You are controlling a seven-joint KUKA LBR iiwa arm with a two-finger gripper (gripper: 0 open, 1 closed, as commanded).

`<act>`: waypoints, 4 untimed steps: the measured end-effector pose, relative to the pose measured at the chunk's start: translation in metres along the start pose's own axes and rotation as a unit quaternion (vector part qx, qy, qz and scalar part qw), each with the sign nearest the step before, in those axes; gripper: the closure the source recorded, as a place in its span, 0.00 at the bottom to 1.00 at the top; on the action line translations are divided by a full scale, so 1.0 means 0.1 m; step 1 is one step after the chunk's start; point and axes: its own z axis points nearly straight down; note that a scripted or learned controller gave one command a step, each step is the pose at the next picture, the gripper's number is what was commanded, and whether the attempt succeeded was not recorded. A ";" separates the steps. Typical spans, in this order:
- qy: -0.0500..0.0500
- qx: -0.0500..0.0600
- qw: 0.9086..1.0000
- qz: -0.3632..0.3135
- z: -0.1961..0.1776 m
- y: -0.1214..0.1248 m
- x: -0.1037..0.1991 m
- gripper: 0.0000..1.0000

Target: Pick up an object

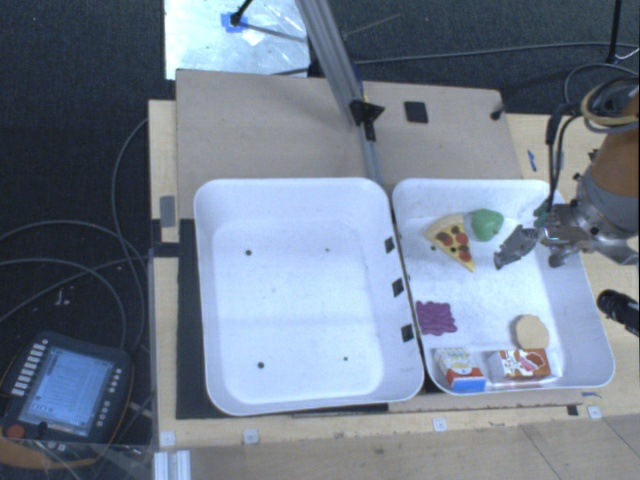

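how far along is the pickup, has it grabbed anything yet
Nothing looks picked up yet. The end effector hangs low over the right bin, beside the pizza slice and green piece. All items lie in the bin, including the purple piece and cookie. Grasping and lifting remain.

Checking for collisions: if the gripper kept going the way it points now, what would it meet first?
The gripper points left and slightly down over the right bin; the pizza slice looks first in line, though height is unclear.
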 end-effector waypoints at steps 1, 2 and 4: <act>0.000 -0.002 1.000 -0.002 -0.12 0.02 0.02 1.00; 0.000 0.000 1.000 0.000 0.22 -0.63 -0.09 1.00; -0.001 -0.004 1.000 -0.002 1.11 -0.66 -0.48 1.00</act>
